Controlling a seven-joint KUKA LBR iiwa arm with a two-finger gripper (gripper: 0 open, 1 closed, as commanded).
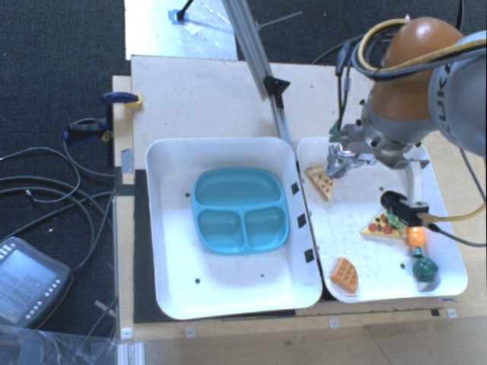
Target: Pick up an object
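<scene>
- Looking down from the overhead camera, I see the grey arm with an orange band [456,97] reaching in from the right, and its gripper [340,163] hangs over the upper left part of the right white bin [358,245]
- From this slant I cannot tell whether the gripper is open or closed, nor whether it has hold of anything
- The tan wedge with a grid pattern [319,182] lies on that bin's floor just below and left of the gripper, close to the wall shared with the other bin; I cannot tell if the gripper touches it
- A flat pizza-slice toy with red and green toppings [383,227] lies towards the right side of the same bin, well apart from the wedge
- A small orange piece [416,238] sits just beside the slice's right end, and a dark green piece [424,268] lies just below that, near the right rim
- An orange waffle-shaped piece [344,275] rests near the bin's lower left corner
- The left white bin [171,265] holds a light blue plastic plate with three compartments [241,209], flat and about central
- On the pale bench board [198,90] a slanted metal pole [247,33] runs down to where the bins meet, and a blue and yellow clamp [122,97] grips the left edge
- Left of the bench, on the dark floor, I see loose cables [46,196] and a grey handheld pendant with a screen [23,280]
</scene>
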